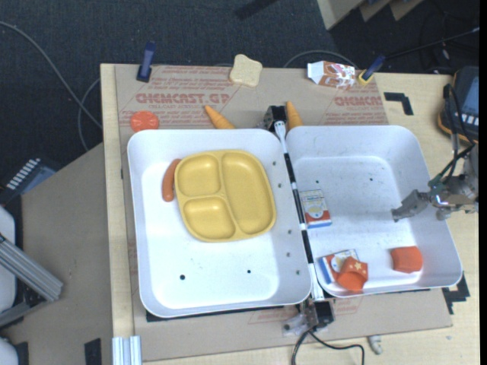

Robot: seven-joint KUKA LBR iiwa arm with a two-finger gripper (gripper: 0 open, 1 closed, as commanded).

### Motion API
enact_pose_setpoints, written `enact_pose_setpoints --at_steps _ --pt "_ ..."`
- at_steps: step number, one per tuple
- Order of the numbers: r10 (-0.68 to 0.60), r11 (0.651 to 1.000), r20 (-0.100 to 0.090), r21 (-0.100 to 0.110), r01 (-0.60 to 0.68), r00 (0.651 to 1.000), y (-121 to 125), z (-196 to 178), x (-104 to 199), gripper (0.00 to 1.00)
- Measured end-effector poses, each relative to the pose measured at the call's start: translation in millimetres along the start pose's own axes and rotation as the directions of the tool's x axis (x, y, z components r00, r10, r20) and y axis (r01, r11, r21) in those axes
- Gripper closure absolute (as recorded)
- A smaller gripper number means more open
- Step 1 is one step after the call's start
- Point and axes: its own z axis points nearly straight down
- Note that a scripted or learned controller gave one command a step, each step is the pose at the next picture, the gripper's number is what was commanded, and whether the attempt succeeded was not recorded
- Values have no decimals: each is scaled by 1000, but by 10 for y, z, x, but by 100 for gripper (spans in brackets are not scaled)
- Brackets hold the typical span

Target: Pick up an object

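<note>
Gripper (405,208) over right bin (365,147); jaw state: cannot tell | orange block (407,259) near wall; risk: fingers catch rim, or block skids away

Your gripper (402,211) reaches in low from the right, its wrist level, pointing leftward and slightly down.

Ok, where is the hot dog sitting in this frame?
The hot dog lies in the left bin, along its upper left part, right against the left edge of the yellow divided plate.
</note>
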Motion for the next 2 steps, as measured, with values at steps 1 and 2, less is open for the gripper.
enact_pose_setpoints --at_steps 1,2 --pt "-2 1000 -1 -1 2 1000 753 478 518 0" --pt "1 1000 -1 2 -1 1000 -118 974 746 0"
